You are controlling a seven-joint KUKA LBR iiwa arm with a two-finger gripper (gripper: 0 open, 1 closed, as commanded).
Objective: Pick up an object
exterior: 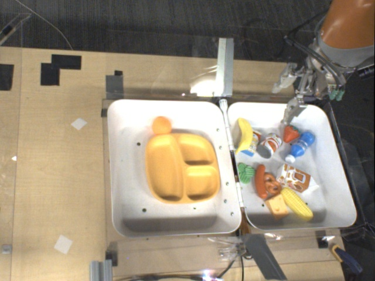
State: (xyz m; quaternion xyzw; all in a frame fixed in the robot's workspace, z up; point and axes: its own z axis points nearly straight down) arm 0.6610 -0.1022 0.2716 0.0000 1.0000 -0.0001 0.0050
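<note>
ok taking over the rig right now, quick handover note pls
Gripper: at the far edge of the right bin, above the red toy; nothing seen between its fingers.
Right bin holds the banana, can, blue bottle, green toy, carton, corn.
Left bin holds the yellow divided tray and an orange ball.
Done: nothing picked yet.
Left: grasp and lift one object.

Arm (345,25) reaching in, gripper (291,111) pointing down

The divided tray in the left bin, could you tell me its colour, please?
Yellow-orange, seen best in the camera view: tray.
</note>
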